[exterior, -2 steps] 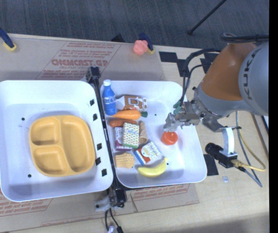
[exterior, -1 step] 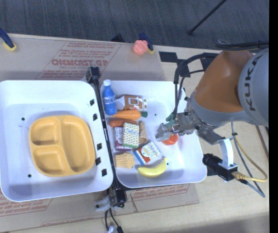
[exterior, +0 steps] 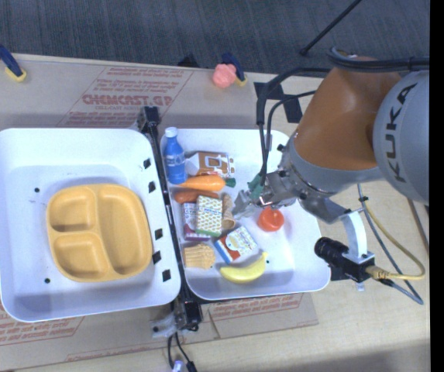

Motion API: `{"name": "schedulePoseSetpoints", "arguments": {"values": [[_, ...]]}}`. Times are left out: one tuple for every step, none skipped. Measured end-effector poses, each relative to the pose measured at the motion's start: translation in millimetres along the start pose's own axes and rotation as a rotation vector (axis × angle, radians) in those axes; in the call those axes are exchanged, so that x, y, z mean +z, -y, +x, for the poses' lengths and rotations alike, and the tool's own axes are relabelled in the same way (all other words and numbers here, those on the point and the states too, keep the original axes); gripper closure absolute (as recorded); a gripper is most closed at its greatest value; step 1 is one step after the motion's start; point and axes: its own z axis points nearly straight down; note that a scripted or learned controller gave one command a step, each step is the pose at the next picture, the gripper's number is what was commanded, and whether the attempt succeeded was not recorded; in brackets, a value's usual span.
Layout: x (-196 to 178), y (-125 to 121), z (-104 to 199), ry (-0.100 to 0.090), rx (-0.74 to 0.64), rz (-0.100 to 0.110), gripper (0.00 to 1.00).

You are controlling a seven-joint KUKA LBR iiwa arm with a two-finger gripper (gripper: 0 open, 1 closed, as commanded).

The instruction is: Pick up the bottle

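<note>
The bottle (exterior: 173,156) is small and clear blue with a blue cap. It lies in the far left corner of the right bin (exterior: 303,277), close to the divider. My gripper (exterior: 251,196) hangs low over the middle of that bin, to the right of the bottle and well apart from it. It sits just left of a red tomato-like toy (exterior: 270,220) and right of the snack packs. The grey and orange arm covers the bin's right side. Nothing shows in the gripper's grasp.
Around the bottle lie a carrot (exterior: 201,184), a brown packet (exterior: 214,163), snack packs (exterior: 208,214), a cracker (exterior: 197,256) and a banana (exterior: 242,270). The left bin (exterior: 12,161) holds a yellow divided plate (exterior: 98,229). A pink object (exterior: 224,75) sits beyond the bins.
</note>
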Motion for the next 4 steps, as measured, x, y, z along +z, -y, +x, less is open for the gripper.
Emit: {"name": "schedulePoseSetpoints", "arguments": {"values": [[-6, -2, 9, 0.001, -0.570, 0.000, 1.00], [14, -11, 54, 0.000, -0.559, 0.001, 1.00], [-53, -17, 82, 0.002, -0.417, -0.001, 1.00], [-79, -25, 120, 0.002, -0.517, -0.002, 1.00]]}}
